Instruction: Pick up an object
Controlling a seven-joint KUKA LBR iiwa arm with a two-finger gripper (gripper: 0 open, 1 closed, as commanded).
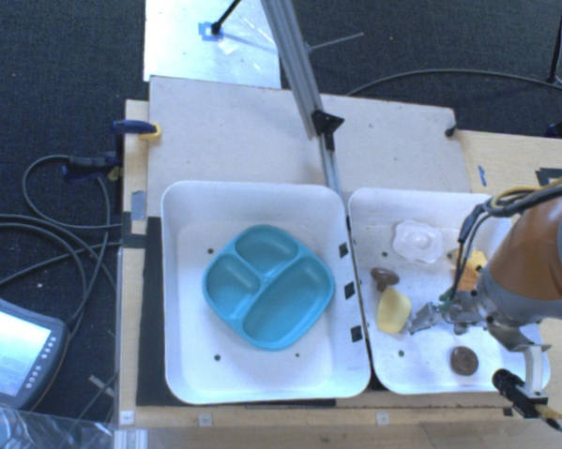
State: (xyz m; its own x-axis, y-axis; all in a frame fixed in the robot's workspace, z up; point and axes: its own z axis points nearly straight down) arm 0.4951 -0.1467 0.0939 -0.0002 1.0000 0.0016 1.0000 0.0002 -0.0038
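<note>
The grey arm [532, 270] with its orange band reaches in from the right, wrist bent low, its gripper [425, 317] pointing left, the metal fingers [417, 322] slightly parted.

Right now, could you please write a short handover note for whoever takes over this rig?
Claw: low in the right bin, beside the yellow piece; whether it is open or shut is unclear.
Right bin also holds a small brown piece, a clear lid and a brown disc.
Left bin holds a blue divided plate.
Done: nothing visibly lifted.
Left: grasp and lift one object.
</note>
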